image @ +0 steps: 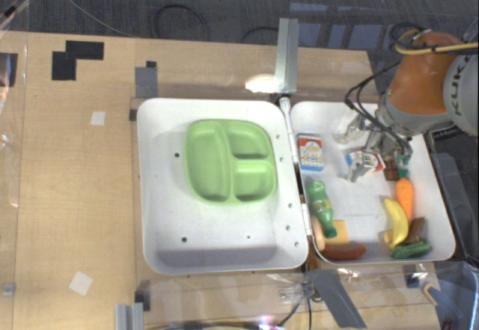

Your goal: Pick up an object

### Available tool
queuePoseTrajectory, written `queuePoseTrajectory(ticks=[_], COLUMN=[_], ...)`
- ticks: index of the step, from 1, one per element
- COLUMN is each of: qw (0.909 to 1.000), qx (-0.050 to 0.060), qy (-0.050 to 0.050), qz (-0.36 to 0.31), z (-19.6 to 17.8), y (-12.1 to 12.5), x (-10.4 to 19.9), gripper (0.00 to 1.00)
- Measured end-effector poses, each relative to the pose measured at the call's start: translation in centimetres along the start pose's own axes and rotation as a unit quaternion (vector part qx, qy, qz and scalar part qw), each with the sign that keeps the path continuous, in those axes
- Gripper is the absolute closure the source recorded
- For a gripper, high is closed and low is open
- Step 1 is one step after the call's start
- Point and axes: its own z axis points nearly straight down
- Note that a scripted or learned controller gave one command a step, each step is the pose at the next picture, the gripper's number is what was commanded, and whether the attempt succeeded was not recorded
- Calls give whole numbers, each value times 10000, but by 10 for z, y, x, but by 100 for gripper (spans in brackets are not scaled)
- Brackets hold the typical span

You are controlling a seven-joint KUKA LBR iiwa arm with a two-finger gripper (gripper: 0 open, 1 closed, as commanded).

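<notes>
**Hovering over the right bin's toys**

The gripper (372, 150) is being held low inside the right bin (441, 201), near its far side, with the grey arm (460, 96) and its orange band (419, 81) reaching in from the right. Whether anything is being gripped cannot be told: the metal parts are too tangled and small to be read.

Just below the gripper, a small blue and white item (359, 164) is being seen, touching or nearly touching the tool; which of the two cannot be told. To the gripper's left, a small carton (310, 153) with a red top is being shown lying near the bin's dividing wall. Just to the right of the gripper, a brown piece (390, 168) and a small teal piece (403, 170) are lying close together.

Nearer the camera and to the right of the gripper, an orange carrot (405, 196) is being seen, with a yellow banana (397, 221) beneath it and a green vegetable (410, 250) at the near edge. Nearer and to the left, a green bottle (320, 203) is lying beside a yellow block (338, 230) and a red-brown sausage (344, 251).

Well to the gripper's left, a green divided plate (228, 161) is being borne by the left bin (161, 194).
</notes>
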Motion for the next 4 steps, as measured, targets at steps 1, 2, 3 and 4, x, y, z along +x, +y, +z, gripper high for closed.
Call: queuePoseTrajectory(ticks=[1, 2, 3, 4], qw=[9995, 9996, 9996, 9950], qx=[7, 12, 11, 2], qy=[28, -23, -18, 24], qz=[320, 277, 273, 995], z=[1, -13, -12, 1], y=[-44, -42, -42, -44], x=[42, 38, 38, 45], gripper=[0, 100, 0, 0])
